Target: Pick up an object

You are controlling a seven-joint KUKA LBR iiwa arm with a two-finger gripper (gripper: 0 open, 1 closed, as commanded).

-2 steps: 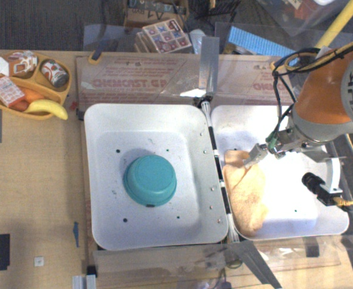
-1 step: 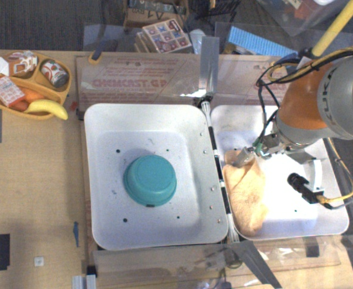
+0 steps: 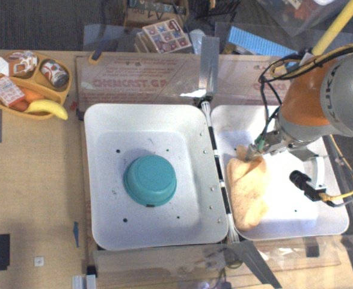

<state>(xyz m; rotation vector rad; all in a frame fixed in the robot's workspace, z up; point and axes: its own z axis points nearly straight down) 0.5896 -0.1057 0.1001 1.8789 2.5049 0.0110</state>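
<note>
Reaching into the right bin [image 3: 320,221], the gripper [image 3: 252,152] is seen touching the top of a yellow sponge [image 3: 248,191] by the left wall. Its grip cannot be told. A teal bowl [image 3: 150,180] is seen in the left bin [image 3: 104,131].

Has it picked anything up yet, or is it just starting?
Done: the arm has reached into the right bin. In hand: its pincer sits at the top edge of the tan sponge. Left: the sponge lies on the bin floor, not yet lifted. The teal bowl sits apart.
</note>
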